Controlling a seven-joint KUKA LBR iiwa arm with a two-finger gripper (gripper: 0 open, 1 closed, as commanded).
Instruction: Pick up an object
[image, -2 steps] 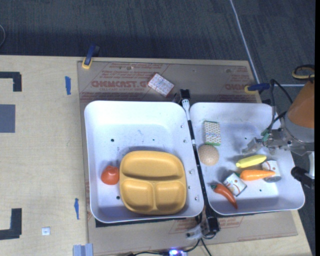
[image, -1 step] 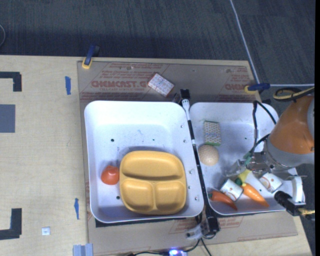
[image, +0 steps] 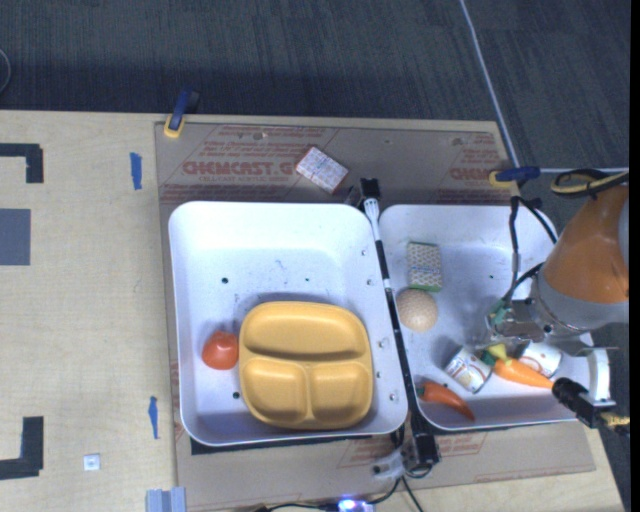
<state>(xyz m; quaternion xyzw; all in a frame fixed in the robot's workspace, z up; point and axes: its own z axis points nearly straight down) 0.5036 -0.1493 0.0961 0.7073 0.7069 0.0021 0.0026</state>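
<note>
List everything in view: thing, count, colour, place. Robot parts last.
bins: two, white, side by side on the bench
divided tray: one, yellow, upside down in left bin
tomato: one, red-orange, left bin, beside the tray
sponge: one, green-patterned, right bin, far part
ball: one, tan, right bin, below the sponge
can: one, white, right bin, near edge
carrots: two, orange, right bin, near edge
arm: one, grey with orange band, over right bin
end effector: one, low over right bin

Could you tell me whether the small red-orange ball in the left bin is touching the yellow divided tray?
Touching, as far as the camera view shows: the ball sits right against the left edge of the yellow tray, with no white bin floor visible between them.
</note>
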